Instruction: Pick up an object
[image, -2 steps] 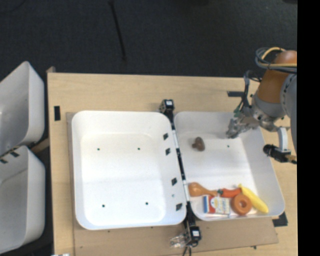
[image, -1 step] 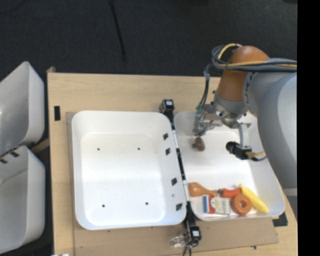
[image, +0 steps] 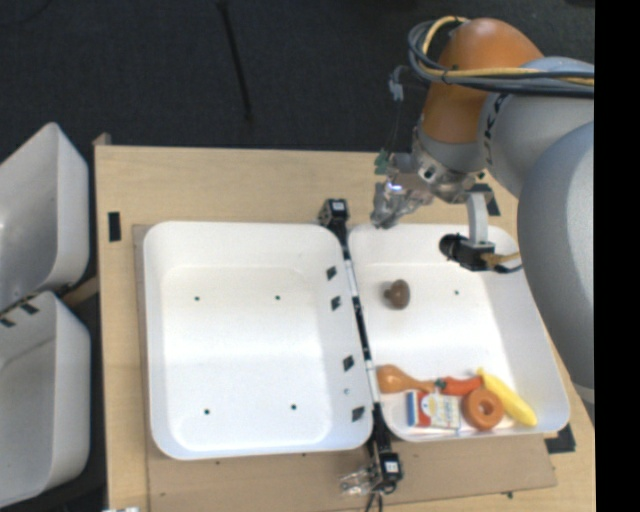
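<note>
No pick looks made yet. The gripper (image: 388, 212) hovers over the far left corner of the right bin (image: 520, 300); how open it is I cannot tell. 1 brown lump (image: 397, 293) lies mid-bin, with a banana (image: 508, 397) and orange ring (image: 487, 408) at the near edge.

My arm (image: 540, 130): cut off by top and right edges; hides far right corner of bench (image: 250, 180). My gripper (image: 392, 205): blurred, fine detail lost. Brown lump (image: 397, 293) in right bin (image: 440, 335): too small to name. Printed packet (image: 428, 410) at near wall: print unreadable, right end under orange ring (image: 487, 409). Red piece (image: 460, 385): partly behind ring, shape unclear. Upper white shape (image: 35, 210), lower white shape (image: 40, 400): cut by left edge. Wire tangle (image: 365, 483) at bench front: too small to make out.
</note>
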